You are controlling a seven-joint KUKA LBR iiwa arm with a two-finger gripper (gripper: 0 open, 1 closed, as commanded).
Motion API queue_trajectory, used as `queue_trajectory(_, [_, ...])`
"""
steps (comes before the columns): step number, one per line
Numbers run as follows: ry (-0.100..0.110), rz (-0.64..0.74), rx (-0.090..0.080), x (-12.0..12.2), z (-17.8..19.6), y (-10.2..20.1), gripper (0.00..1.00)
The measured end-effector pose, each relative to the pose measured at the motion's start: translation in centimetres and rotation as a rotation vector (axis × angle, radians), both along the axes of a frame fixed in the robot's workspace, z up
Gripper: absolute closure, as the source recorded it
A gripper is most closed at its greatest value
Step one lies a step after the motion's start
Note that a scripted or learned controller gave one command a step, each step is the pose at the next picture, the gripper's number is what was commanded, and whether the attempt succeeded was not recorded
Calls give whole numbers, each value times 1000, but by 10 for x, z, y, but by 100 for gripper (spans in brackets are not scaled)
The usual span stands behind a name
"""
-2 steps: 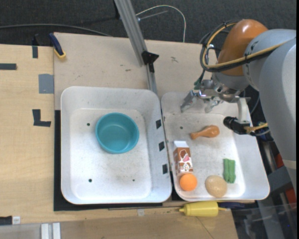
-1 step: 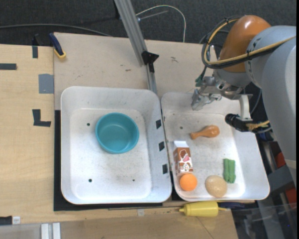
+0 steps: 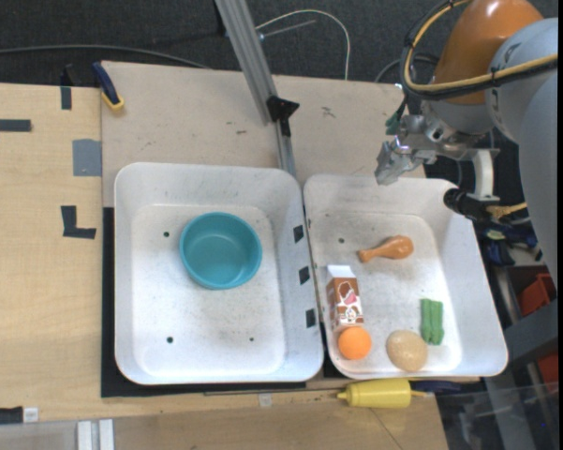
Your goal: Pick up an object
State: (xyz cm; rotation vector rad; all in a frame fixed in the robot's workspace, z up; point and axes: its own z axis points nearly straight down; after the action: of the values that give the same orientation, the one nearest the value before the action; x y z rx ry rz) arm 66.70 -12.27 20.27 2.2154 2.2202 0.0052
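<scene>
Currently on the counter point(image 3: 197, 120): two shallow white bins, side by side.

Left bin point(image 3: 140, 345): one teal bowl point(image 3: 220, 249), upright, set in the upper middle of the floor, well apart from every wall.

Right bin point(image 3: 468, 279): five loose items, all candidates for the pick.
- Toy drumstick point(image 3: 389, 248), tan-orange, lying on its side near the centre, apart from the rest; judged the easiest reach.
- Small brown carton point(image 3: 345, 298), lying flat by the left wall, its lower end touching or just beside the orange ball point(image 3: 355, 343).
- Beige rounded piece point(image 3: 407, 350), near the ball, at the front wall.
- Green strip point(image 3: 432, 321), lying lengthwise by the right wall, just beside the beige piece.
These crowd the front corner, which would likely hamper a clean grasp there.

Outside the bins: yellow bottle point(image 3: 379, 394) lying along the right bin's front rim; blue-and-yellow clamp point(image 3: 109, 86) at the counter's far left corner; slanted metal pole point(image 3: 253, 54) meeting the gap between bins.

Hand point(image 3: 393, 165): poised above the right bin's far rim, nothing between its fingers; whether wide or narrow, I cannot tell. Nothing lifted yet.
</scene>
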Motion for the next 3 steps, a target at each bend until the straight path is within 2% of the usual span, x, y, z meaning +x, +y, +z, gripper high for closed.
queue_trajectory(2, [1,0,0,-5,93,-1,100])
queue_trajectory(3, [7,4,2,-7,92,52,100])
